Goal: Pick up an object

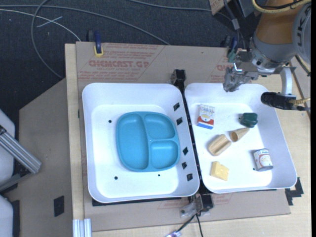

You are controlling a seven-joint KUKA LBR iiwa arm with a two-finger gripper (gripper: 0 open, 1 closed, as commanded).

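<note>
Overhead, the end effector (232, 85) hangs at the far rim of the right bin (284, 147), its tips low over the white edge; how far they stand apart cannot be told, and nothing shows between them. Within that bin lie a small white carton with red and blue print (206, 116), a dark green lump (248, 119), a tan cone-like piece (238, 134), a beige roll (218, 144), a yellow wedge (219, 171) and a small labelled can (263, 159), all apart from the end effector; the left bin (98, 132) holds a blue divided plate (147, 141); both bins sit on the tabletop (74, 147).
</note>
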